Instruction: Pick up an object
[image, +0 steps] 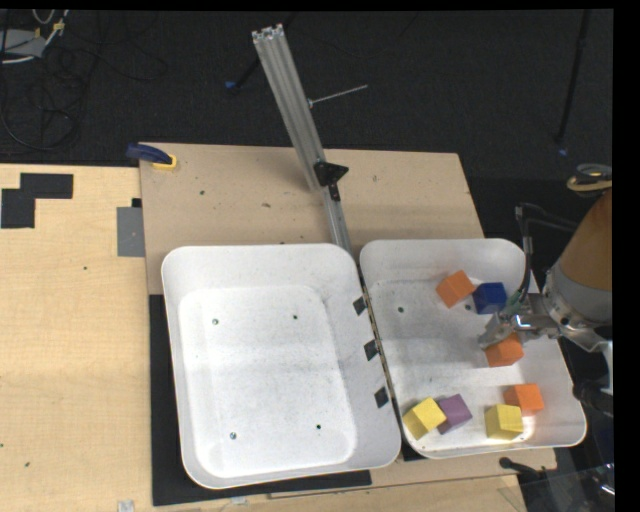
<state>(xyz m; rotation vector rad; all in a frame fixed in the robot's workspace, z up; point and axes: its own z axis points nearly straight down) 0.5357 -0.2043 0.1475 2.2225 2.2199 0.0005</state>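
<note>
The bench (90, 330) is light wood, with a darker brown board (300, 195) laid under the far part of my work area. Two shallow white bins sit side by side on it: the left bin (265, 450) and the right bin (440, 255), touching along their inner edges. A slanted aluminium rail (295, 105) rises behind them against a dark floor with cables.

My gripper (505, 330) hangs over the right side of the right bin, directly above an orange block (504, 352). The block sits at my fingertips, but I cannot tell whether it is clamped between them or merely lying below them.

Other contents of the right bin:
- an orange cube (455, 289) and a blue cube (490, 296), just beside each other at the far end;
- a yellow cube (424, 416) touching a purple cube (454, 410) at the near edge;
- a second yellow cube (503, 421) beside a small orange cube (527, 398) at the near right corner.
</note>
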